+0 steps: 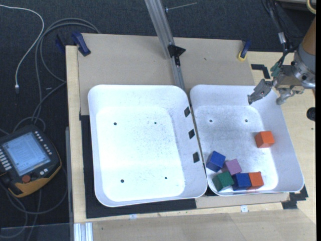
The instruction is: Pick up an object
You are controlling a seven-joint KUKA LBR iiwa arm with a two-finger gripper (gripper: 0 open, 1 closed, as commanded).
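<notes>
While five blocks huddle at the near edge of the right bin, a lone orange block sits apart toward that bin's right side, flat on the speckled floor with nothing touching it. The cluster holds a blue block at its left, a purple block just beside it, a green block below those, then a darker blue block and a second orange block lined up against the bin's front wall. These five touch or nearly touch one another.

The gripper hangs above the far right corner of the right bin, well apart from every block. Its two fingers are spread apart, one slanting out to the left over the bin's rim and the other pointing down to the right, with nothing between them. The grey wrist enters from the right edge.

The left bin lies alongside, touching the right bin along a seam with small black clips. A metal rail runs down from the top toward that seam. Off the bench at left, a teach pendant rests on the dark floor, with cables looping above it.
</notes>
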